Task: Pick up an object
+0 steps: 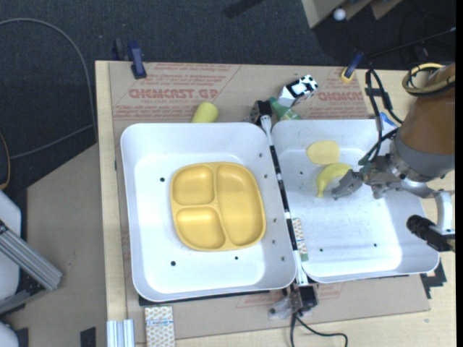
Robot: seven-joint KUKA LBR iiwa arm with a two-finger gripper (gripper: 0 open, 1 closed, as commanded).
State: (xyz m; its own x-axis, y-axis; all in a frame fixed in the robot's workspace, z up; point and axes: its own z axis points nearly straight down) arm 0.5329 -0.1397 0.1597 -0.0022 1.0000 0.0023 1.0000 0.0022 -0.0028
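Arm point(427, 132) is reaching in from the right, orange band above the wrist, and the hand point(346, 184) is sitting low inside the right bin point(347, 262), in its upper half. Hand is pointing left toward a yellow banana-shaped piece point(327, 176) lying on the bin floor; the dark fingers point(340, 188) are overlapping its right end in this view, so it's looking like contact, but can't tell whether the piece is actually sitting between them. Can't tell how far the hand is spread either: the fingertips are blurring into one dark grey mass against the yellow, so apart versus together is not readable. Not calling it a grasp. Just above the banana piece, a second yellow object, a rounded flat blob point(323, 151), is resting on the bin floor, near the first but apart from the hand. Left bin point(145, 165) is carrying a yellow divided plate point(217, 206) with three compartments, sitting roughly centred. Outside the bins, on the counter point(173, 89) along the top edge, a small yellow cylinder point(205, 112) is lying just beside the left bin's upper rim, and a black-and-white item point(300, 87) is sitting near the seam between the two bins.
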